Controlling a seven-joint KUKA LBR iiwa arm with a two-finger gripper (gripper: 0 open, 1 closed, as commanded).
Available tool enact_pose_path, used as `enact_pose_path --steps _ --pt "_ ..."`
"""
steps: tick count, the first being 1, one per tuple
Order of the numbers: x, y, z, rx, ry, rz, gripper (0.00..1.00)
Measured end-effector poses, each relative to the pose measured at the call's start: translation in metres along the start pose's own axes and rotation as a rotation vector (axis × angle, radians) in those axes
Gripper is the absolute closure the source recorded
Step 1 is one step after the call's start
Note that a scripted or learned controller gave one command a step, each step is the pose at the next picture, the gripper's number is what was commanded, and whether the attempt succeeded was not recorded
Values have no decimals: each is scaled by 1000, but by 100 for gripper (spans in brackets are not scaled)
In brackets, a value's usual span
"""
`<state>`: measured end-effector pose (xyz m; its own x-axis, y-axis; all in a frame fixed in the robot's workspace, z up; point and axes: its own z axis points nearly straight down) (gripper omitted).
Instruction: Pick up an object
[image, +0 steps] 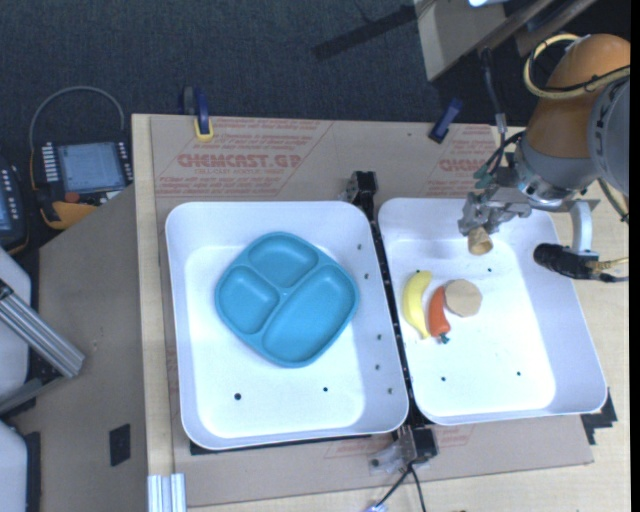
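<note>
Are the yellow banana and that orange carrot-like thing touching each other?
Touching. The camera view shows the banana lying side by side against the orange piece, no white bin floor between them.

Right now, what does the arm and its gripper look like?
Grey KUKA arm with an orange rounded band above the wrist. A yellow cable loops beside the band. The small grey metal two-finger gripper sits below the wrist, with thin dark wires running to it.
</note>
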<state>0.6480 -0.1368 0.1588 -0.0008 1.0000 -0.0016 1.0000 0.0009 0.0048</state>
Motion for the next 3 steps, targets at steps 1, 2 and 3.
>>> enact_pose_path --steps 1,2,3 --pt "5 9 -59 -3 0 -1 100" --pt "5 10 -88 -1 0 0 100" --pt "51 -10 -77 8 2 -2 100"
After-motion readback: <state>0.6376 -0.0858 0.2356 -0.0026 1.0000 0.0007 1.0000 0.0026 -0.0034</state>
